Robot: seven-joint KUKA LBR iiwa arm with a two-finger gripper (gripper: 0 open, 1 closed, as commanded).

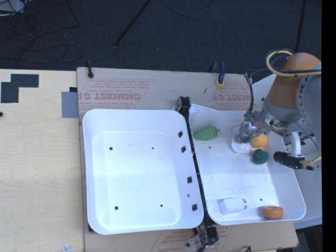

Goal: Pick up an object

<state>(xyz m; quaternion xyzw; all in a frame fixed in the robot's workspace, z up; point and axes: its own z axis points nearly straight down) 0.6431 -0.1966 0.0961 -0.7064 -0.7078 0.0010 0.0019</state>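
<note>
Bins first: the left shallow white plastic bin (100, 140) fills centre frame, the right white bin (286, 193) sits lower right. Grey arm with orange band (291, 83) enters at right; its gripper (245, 133) meets a white lump (240, 145), grip state unclear. Beside lie a yellow-orange ball (259, 140), dark green ball (260, 156), leafy green toy (206, 133), white block (232, 205) and orange disc (272, 211).

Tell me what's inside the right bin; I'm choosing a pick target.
The right bin holds a green leafy piece, yellow ball, dark green ball, white block, orange disc. The gripper hides anything beneath.
</note>
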